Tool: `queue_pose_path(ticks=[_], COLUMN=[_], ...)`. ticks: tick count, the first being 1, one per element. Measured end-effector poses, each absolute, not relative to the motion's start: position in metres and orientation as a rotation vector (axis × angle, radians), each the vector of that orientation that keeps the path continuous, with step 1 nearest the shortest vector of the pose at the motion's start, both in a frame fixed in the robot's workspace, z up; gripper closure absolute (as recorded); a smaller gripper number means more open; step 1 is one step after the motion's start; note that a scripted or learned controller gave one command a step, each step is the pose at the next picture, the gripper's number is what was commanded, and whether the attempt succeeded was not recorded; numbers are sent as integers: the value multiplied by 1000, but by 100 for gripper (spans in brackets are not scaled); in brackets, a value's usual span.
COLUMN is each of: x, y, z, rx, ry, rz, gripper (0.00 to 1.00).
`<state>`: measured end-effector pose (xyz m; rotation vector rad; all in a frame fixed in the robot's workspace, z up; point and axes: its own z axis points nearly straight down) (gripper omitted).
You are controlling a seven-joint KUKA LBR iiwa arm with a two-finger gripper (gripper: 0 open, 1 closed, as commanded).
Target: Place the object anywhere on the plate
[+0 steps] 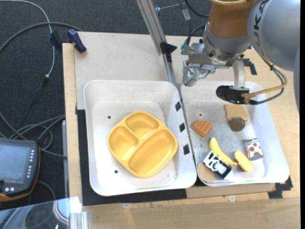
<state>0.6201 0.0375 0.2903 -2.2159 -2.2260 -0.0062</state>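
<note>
Two shallow white bins sat side by side on the bench, and the grey arm [271, 18] reached in from the right with its orange band [228, 8] above the wrist. Its gripper [190, 76] hung over the top left corner of the right bin [276, 142], close to the divide between the bins, pointing down. Whether its jaws were wide or narrow could not be told; nothing showed between them. Part of a black letter, seemingly a K, was visible on the arm's grey shell.

On the left bin [95, 99] lay a yellow plate [142, 143], smooth plastic with rounded corners, split into three compartments, set at a slant.

The task's things all lay in the right bin, apart from the plate. A waffle [202, 127], orange-brown with a grid surface, sat near the bin's left wall. A tan toast-like slice [237, 111] touched a brown rounded piece [237, 123] just below it. A small carton [254, 149] in white and red stood toward the right; its print was too small to read. A yellow banana [220, 151] lay beside a yellow wedge [244, 161]. A black-and-white packet [217, 165] rested near the bin's lower edge, its markings unreadable. A black device [231, 94] with a green light hung beside the gripper over the bin.
</note>
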Motion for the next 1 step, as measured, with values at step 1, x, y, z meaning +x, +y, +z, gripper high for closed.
queue_pose_path(ticks=[1], x=[621], y=[38], z=[301], rx=[-2215], ry=[-2228], rz=[-8], gripper=[100])
